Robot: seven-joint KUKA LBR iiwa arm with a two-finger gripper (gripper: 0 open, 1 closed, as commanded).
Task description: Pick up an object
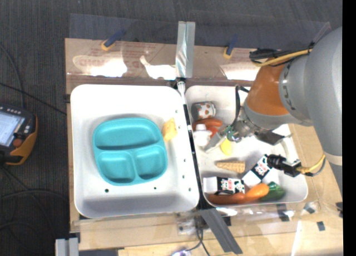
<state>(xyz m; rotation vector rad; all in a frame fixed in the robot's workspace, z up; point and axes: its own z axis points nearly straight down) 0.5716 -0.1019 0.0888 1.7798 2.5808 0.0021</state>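
**Gripper low in the right bin, among small toy foods**

Where the grey arm with its orange band [267,90] reaches in from the right, the gripper [233,133] is seen low over the middle of the right bin [289,193], close above a small yellow object [226,147]. Whether anything is gripped cannot be told, as the tool's end is blurred and partly hidden by the wrist.

The objects on offer are small and brightly coloured. A yellow rounded piece lies just under the gripper. To its left a red piece [210,124] and a white-and-red piece [201,136] are crowded against the bin's left wall, with a pale rounded jar-like item [205,109] beyond them at the far side. A tan cone [231,166] lies near the middle. Two black-and-white cartons are counted, one [224,185] at the near left and one [257,170] to the right of the cone. An orange carrot [253,192] with a green end [275,191] lies along the near wall.

In the left bin [83,193] one teal divided tray [130,149] with three compartments is seen, and one yellow piece [169,130] rests at its far right corner.

Two white bins are set side by side on a brown bench [83,54], on dark grey carpet. A handheld controller [15,132] lies on the floor at the left.
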